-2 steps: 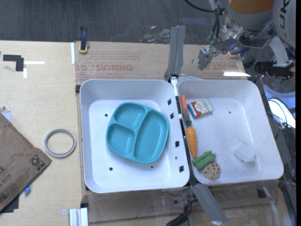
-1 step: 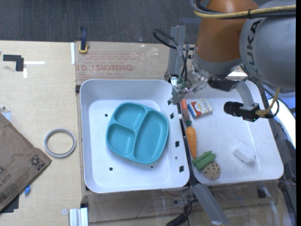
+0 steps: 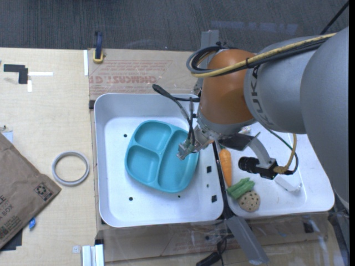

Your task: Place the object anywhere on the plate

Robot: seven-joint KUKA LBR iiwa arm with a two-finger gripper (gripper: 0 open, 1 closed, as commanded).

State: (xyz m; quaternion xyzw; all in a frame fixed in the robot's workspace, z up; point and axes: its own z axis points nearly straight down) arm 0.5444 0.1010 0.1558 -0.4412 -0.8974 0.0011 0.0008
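I see a turquoise plate (image 3: 158, 157) in the white bin (image 3: 111, 204); right of it, an orange carrot (image 3: 225, 165), green vegetable (image 3: 240, 188) and speckled tan cookie (image 3: 249, 201).

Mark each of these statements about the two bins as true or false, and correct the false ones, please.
1. The blue plate lies in the left bin. True.
2. The carrot lies on the plate. False: it lies in the right bin, at its left wall.
3. The gripper is above the plate's right edge. True.
4. The plate is one flat surface without compartments. False: ridges divide it into three compartments.
5. A roll of tape lies on the bench, left of the bins. True.
6. The cookie is inside the left bin. False: it is in the right bin, beside a green item.
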